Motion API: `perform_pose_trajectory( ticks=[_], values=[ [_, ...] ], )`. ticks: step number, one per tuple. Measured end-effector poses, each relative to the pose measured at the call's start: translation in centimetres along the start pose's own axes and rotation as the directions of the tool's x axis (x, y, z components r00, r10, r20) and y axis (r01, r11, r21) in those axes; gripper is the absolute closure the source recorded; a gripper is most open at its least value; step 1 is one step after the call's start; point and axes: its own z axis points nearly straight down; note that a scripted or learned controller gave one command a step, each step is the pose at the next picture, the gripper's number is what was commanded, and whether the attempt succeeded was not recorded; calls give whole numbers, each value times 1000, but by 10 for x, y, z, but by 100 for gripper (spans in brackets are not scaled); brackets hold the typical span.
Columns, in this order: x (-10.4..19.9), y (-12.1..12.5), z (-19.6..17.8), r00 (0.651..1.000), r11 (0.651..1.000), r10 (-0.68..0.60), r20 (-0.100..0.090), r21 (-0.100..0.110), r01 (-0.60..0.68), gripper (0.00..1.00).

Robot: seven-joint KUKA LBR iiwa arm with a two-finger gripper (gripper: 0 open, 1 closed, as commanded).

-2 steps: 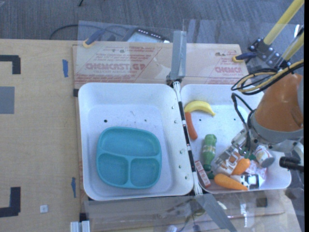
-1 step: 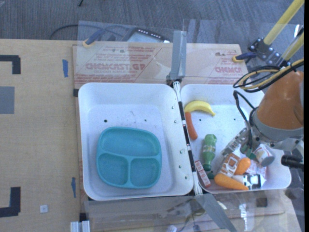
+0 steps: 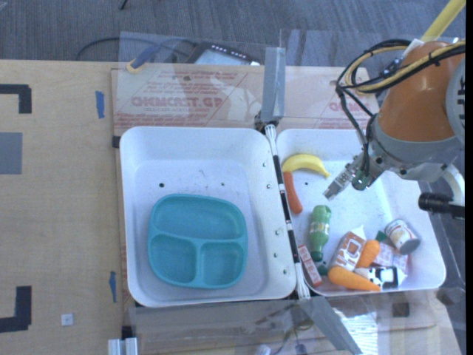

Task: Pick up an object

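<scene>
Task names no one object, so candidates are all in the right bin (image 3: 436,268). Banana (image 3: 305,163) lies at the far left part of that bin, curved, yellow. Just below it a thin orange carrot-like piece (image 3: 293,192) runs along the bin's left wall. Green bottle (image 3: 319,230) sits near the middle-left, lying roughly lengthwise toward the near edge. Near-side cluster: an orange-and-white carton (image 3: 345,251), an orange carrot (image 3: 353,279) lying along the near wall, a small can (image 3: 400,235) to the right of them, and a black-and-white item (image 3: 384,276) that I can't identify. A red-and-white flat packet (image 3: 308,264) lies along the left wall near the divider. Several of these touch or overlap in the cluster; exact contacts too small to tell.

My gripper (image 3: 335,188) hangs over the right bin, between the banana and the green bottle, tilted toward the left. Nothing visible between its tips; whether it is open or closed I cannot tell, too blurred. My arm (image 3: 414,106) comes in from the right, orange band above the wrist, cables looping over it.

Left bin (image 3: 140,154) holds a teal divided plate (image 3: 197,240), three compartments, lying flat in the near half. Both bins sit side by side on the wooden counter (image 3: 59,198). Blue tape marks (image 3: 100,103) on the counter left of the bins.
</scene>
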Motion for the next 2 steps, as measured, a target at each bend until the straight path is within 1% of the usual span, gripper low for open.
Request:
perform_pose_trajectory(
  ticks=[1,2],
  values=[
    [0,0,0,1000,1000,0,0,0,0,0],
    [-8,-61,99,999,999,-36,8,-8,36,0]
  ],
)
